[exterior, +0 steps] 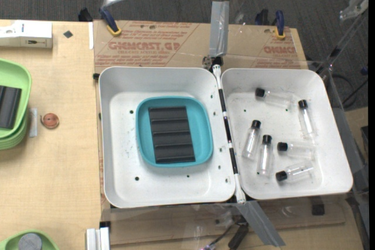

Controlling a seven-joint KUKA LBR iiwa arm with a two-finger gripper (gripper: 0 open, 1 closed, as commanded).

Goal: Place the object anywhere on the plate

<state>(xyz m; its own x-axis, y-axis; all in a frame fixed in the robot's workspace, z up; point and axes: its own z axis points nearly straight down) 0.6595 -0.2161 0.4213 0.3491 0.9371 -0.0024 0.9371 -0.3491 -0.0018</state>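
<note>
A teal plate (202,126) with a dark ribbed insert (171,132) lies in the middle of the left white bin (117,143). Several clear vials with black caps lie scattered in the right white bin (328,184): one at the back (274,96), one at the right (305,116), two side by side near the middle (252,137) (265,154), and two at the front right (295,173) (296,147).
A green tray (17,85) with a dark item sits at the left edge of the wooden bench. A small red disc (50,120) lies beside it. A white box (26,36) rests at the back left. Clamps (109,21) hold cardboard behind the bins.
</note>
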